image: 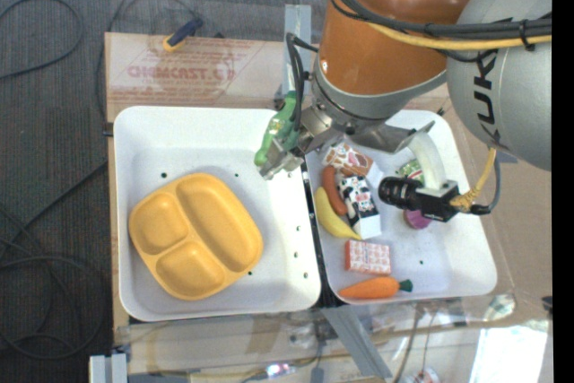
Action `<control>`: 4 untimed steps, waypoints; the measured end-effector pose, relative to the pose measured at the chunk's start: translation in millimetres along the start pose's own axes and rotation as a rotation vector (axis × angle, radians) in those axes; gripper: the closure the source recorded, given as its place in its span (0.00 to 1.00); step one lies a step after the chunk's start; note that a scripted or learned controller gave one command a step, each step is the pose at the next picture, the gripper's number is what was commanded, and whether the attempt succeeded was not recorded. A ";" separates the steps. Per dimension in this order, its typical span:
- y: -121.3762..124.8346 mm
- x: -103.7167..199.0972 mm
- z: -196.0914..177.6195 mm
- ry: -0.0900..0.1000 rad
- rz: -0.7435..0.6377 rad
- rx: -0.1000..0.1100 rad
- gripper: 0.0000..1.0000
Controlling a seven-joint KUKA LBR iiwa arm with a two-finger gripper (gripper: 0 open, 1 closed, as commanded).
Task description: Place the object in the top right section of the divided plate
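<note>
Hovering over the bins' shared rim, gripper (285, 148) closed on a green object (274, 139), yellow divided plate (195, 234) in left bin (179, 123), carrot (368, 288), banana (334, 218) in right bin (466, 269).

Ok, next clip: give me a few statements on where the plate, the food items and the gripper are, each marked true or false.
1. The yellow divided plate lies in the left bin. True.
2. The plate already holds a carrot. False: the carrot lies in the right bin, near its front edge.
3. The gripper hangs over the inner edge of the left bin, beside the divide between the bins. True.
4. The banana lies on the bench outside both bins. False: it lies in the right bin, along its left wall.
5. All three plate sections have nothing in them. True.
</note>
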State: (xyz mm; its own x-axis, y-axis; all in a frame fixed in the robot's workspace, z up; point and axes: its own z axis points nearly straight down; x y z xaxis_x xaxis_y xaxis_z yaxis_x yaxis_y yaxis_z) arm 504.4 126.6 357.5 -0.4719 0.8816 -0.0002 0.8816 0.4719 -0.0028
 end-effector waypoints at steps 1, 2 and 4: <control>11.8 66.5 31.6 0.001 -0.310 -0.001 1.00; 21.9 83.5 -28.2 -0.001 -0.418 -0.002 1.00; 8.0 57.7 -12.3 -0.001 -0.546 -0.002 0.00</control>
State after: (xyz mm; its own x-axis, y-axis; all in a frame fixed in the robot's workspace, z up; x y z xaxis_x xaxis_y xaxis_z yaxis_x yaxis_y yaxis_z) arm 484.2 181.3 369.9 -0.8612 0.5083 -0.0007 0.5083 0.8612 -0.0008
